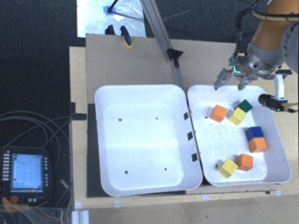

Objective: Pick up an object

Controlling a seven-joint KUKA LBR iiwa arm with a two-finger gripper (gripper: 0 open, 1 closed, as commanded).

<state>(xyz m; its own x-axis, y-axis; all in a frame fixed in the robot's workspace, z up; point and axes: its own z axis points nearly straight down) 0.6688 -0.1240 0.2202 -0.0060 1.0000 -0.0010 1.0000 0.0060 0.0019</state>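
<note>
Blocks lay scattered in the right bin (275, 171): an orange block (217, 113) toward its far left, a yellow block (237, 116) just right of it touching a green block (244, 106). Above the bin's far edge, the gripper (232, 81) hung with fingers spread apart, holding nothing.

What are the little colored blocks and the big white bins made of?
The blocks, like the orange block and yellow block, look like painted wood or plastic: solid matte colors, crisp edges. The white bins look like molded plastic: smooth, faintly shiny, rounded corners.
</note>
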